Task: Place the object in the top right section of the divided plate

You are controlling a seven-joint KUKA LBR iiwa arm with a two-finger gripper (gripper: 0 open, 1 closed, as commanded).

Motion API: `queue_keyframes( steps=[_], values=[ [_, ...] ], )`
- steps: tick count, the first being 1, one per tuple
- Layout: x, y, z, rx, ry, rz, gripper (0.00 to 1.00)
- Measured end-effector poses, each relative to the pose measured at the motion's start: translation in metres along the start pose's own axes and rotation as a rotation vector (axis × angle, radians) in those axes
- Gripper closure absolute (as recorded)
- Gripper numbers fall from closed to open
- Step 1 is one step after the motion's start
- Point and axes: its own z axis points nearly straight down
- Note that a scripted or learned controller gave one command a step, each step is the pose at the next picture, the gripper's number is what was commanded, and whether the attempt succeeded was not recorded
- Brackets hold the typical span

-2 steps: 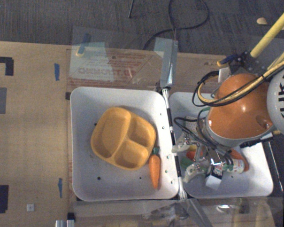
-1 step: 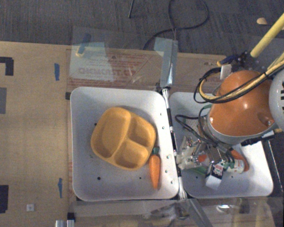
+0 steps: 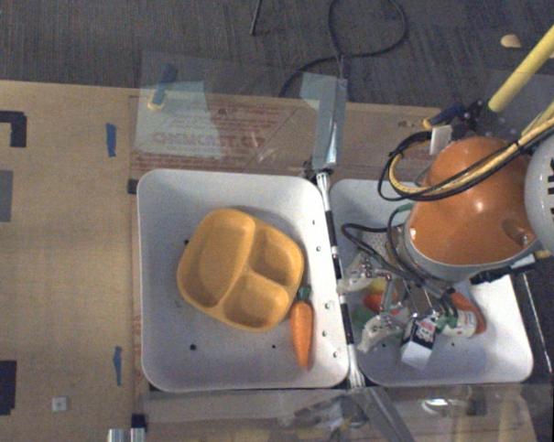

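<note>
A yellow divided plate [image 3: 239, 270] with three sections lies tilted in the left bin [image 3: 167, 211]. An orange toy carrot [image 3: 301, 332] with a green top lies on the bin floor, touching the plate's lower right edge. My gripper [image 3: 383, 307] hangs low over the left part of the right bin [image 3: 500, 358], below the orange wrist band. Small toy items, red, green and yellow [image 3: 376, 298], sit right under the fingers. I cannot tell whether anything is between them.
More small items [image 3: 447, 322], among them a red and white one and a white box, lie in the right bin beside the gripper. A metal divider rail [image 3: 334, 282] separates the two bins. Cables hang around the arm's wrist.
</note>
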Motion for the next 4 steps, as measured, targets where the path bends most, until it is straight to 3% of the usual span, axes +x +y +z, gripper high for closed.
queue_keyframes(
  steps=[1,2,3,4],
  values=[
    [-0.016,0.073,-0.117,0.005,-0.003,0.46,0.0],
    [0.001,0.041,-0.017,0.004,0.001,0.269,0.0],
    [0.004,0.017,-0.119,0.005,-0.003,0.493,0.0],
    [0.012,-0.015,-0.011,0.004,0.0,0.331,0.0]
  ],
)
